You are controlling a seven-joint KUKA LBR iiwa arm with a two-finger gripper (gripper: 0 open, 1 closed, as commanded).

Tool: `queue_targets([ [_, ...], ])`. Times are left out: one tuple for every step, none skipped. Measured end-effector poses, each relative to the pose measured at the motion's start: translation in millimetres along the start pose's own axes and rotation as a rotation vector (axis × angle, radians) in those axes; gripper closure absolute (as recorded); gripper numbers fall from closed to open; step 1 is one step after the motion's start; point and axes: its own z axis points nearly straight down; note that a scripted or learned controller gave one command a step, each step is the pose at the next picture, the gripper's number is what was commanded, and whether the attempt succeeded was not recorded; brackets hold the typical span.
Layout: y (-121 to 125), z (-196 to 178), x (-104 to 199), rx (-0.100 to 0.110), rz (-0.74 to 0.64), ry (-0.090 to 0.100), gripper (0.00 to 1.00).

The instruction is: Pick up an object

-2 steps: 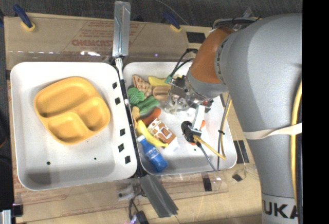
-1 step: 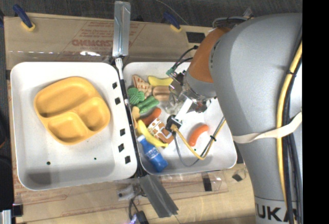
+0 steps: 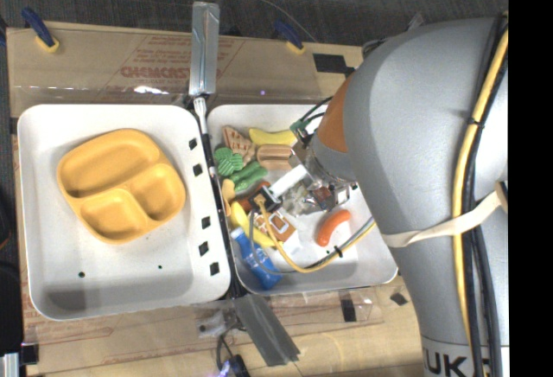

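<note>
The right bin (image 3: pixel 373 261) holds a heap of small toys: a green piece (image 3: pixel 239 168), a yellow banana (image 3: pixel 271 137), a tan waffle-like piece (image 3: pixel 233 140), an orange-red sausage (image 3: pixel 332 226), a blue item (image 3: pixel 256 264) and yellow bits. My gripper (image 3: pixel 289 194) reaches down into the middle of this heap, just right of the green piece and left of the sausage. The wrist and cables cover its fingertips. The grey arm with its orange band (image 3: pixel 332 126) comes in from the right and hides the bin's right side.
A yellow divided plate (image 3: pixel 121 183) lies in the left bin (image 3: pixel 52 280). A metal divider bar (image 3: pixel 203 47) stands between the bins at the back. Cardboard lines the bench behind them, and a yellow cable (image 3: pixel 324 258) loops over the toys.
</note>
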Motion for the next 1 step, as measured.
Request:
queue_targets([
  [-39.2,-17.4,-75.5,-0.002,0.042,0.002,0.00],
])
